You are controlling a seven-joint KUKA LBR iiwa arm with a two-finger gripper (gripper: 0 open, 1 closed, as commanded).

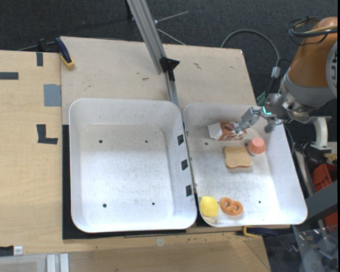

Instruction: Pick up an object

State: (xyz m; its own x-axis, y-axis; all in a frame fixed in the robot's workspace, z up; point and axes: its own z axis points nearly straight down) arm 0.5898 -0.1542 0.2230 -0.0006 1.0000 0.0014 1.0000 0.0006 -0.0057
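The gripper (pixel 246 120) hangs in the right bin (pixel 289 169), its tip touching a red-and-white packet (pixel 225 131); whether it pinches I cannot tell; likely light, crinkly, slippery, best nipped at an edge; bread slice (pixel 237 157) just below.

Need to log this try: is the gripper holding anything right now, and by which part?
Cannot be told. The gripper sits low over the red-and-white packet in the right bin, at its right end, but no grasp is visible.

floor: dark carpet (pixel 226 4) | bench: pale wood top (pixel 22 152) | metal rail (pixel 147 27) slanting across
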